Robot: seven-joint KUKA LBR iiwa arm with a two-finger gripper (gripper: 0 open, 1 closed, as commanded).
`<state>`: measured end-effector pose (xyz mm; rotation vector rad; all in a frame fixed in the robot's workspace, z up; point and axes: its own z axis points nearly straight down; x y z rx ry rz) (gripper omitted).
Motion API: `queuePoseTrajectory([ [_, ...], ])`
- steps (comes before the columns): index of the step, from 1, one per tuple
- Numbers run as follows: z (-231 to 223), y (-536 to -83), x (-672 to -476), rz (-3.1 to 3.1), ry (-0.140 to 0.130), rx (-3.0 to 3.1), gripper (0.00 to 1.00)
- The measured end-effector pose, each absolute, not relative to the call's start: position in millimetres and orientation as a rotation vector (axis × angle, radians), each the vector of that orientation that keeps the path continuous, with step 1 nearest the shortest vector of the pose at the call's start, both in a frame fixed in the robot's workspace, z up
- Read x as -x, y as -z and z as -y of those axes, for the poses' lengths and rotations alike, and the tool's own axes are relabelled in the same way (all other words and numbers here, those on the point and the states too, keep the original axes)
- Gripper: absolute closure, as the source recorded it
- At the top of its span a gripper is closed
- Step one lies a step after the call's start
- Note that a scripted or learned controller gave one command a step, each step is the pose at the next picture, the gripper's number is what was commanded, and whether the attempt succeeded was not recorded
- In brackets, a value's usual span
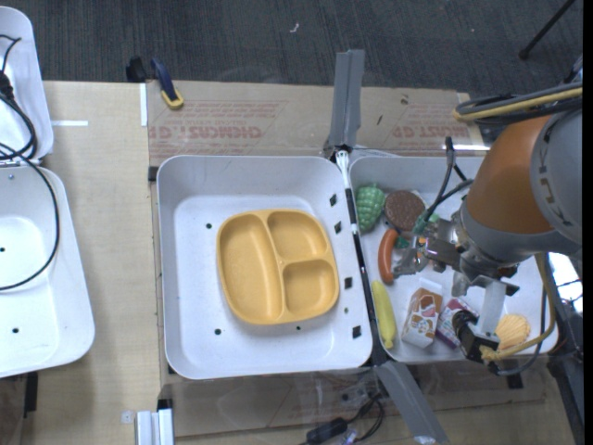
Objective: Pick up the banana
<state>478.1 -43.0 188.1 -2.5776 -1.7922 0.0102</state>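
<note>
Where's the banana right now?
The banana lies in the right bin, along its left wall, below the hot dog and left of the small carton.

Yellow divided tray in left bin.

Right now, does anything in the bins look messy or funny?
Nothing looks spilled or broken. The yellow divided plate sits a bit crooked in the left bin. In the right bin, the toy foods are crowded together, and the banana lies tucked along the left wall beside a small carton.
</note>
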Motion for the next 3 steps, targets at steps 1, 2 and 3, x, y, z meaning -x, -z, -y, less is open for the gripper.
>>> queuePoseTrajectory([
  [1,137,-177,-554.0,1.971,-0.01,2.443,0.0],
  [2,101,-107,-497.1,1.703,-0.011,2.633,0.0],
  [3,166,-108,-477.5,1.705,-0.006,2.636,0.0],
])
